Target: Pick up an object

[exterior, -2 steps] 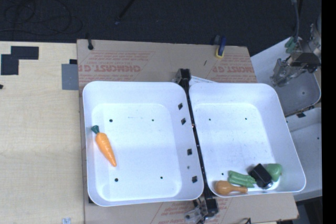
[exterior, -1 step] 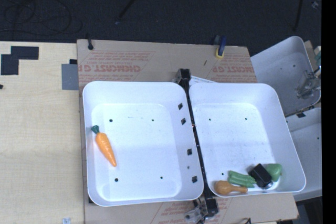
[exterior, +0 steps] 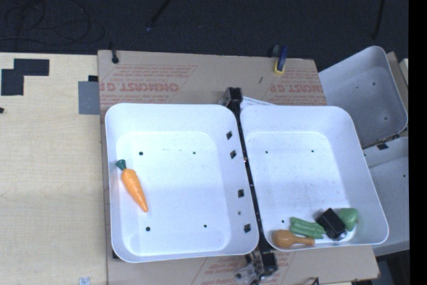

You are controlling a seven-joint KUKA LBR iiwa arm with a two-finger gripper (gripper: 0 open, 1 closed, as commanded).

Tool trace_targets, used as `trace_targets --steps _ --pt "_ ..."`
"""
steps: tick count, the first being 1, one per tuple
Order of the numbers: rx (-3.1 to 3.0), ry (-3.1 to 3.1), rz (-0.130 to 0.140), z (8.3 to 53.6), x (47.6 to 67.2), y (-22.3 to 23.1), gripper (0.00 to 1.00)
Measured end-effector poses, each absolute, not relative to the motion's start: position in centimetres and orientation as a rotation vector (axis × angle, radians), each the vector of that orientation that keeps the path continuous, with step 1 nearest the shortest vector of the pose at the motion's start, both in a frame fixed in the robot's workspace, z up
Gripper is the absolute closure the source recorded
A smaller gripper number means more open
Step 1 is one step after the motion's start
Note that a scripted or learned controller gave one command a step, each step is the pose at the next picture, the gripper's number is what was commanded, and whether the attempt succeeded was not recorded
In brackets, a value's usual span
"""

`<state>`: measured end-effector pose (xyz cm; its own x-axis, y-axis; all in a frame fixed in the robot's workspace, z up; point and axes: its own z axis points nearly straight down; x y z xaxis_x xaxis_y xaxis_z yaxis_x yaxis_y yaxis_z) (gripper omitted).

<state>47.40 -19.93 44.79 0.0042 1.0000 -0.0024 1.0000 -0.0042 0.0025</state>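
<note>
Inspecting the camera view, you have two white bins side by side on the bench (exterior: 53,163). The left bin (exterior: 170,118) holds one orange carrot (exterior: 134,188), lying at a slant near its left wall, green top toward the far side, well apart from everything else. The right bin (exterior: 300,118) holds a cluster in its near right corner: a green pod-shaped piece (exterior: 305,227), a tan pear-shaped piece (exterior: 291,239), a black block (exterior: 331,223) and a green rounded piece (exterior: 349,215), touching or overlapping and tight to the rim.

Gripper state: I cannot tell.

Recommendation, as a judgement: take the carrot. It is isolated and free on both flanks, so set your gripper across its width at the thick end, square to its slant. The corner cluster is likely to jam or slip, and the bin rim crowds any approach there.
</note>
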Motion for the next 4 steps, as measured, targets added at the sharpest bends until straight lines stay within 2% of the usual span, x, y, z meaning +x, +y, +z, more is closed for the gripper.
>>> trace_targets --steps 1,2,3,4 --pt "2.228 2.228 -0.008 34.5 51.3 -20.8 1.00" --pt "2.225 2.222 -0.002 35.9 47.5 -21.3 1.00" --pt "2.218 2.220 0.002 40.9 47.6 -21.4 1.00" --pt "2.226 2.230 -0.007 30.8 51.6 -21.2 1.00"
